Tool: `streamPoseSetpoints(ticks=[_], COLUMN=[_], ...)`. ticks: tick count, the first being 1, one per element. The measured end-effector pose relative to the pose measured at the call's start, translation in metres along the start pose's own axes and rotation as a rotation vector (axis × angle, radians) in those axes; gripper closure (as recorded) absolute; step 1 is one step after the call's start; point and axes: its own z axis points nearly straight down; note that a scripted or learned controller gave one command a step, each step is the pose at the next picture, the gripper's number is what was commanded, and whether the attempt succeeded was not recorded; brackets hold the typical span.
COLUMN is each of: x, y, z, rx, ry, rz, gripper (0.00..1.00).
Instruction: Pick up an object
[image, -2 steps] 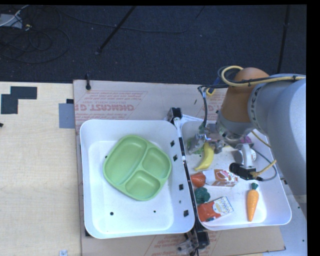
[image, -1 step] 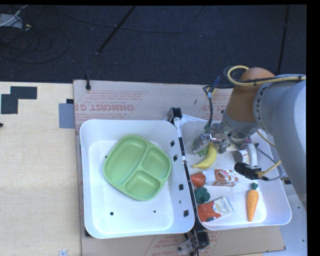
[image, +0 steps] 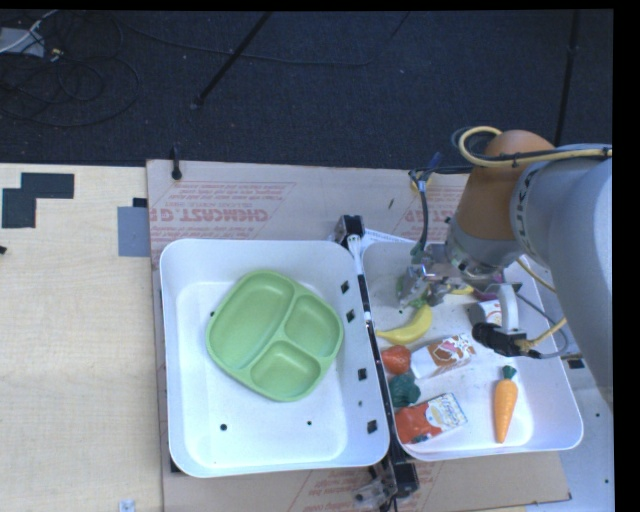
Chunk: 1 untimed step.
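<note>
The cardboard sheet bears red print (upside down), perhaps "CHEMCAST G.P."

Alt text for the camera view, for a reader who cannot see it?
The arm's gripper is low in the right bin, just above a banana, near a carrot and snack packets. The left bin holds a green divided plate.

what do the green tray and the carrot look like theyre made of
Green tray: probably moulded plastic, one even pale green, matte with soft rounded compartment edges. Carrot: likely a plastic toy, smooth uniform orange with a slight sheen and a green tip.
</note>
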Motion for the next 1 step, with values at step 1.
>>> streamPoseSetpoints(ticks=[1], x=[0.0811], y=[-0.0287], z=[-0.1067], rx=[-0.005], ry=[-0.002], rz=[-0.004], gripper=[1.0])
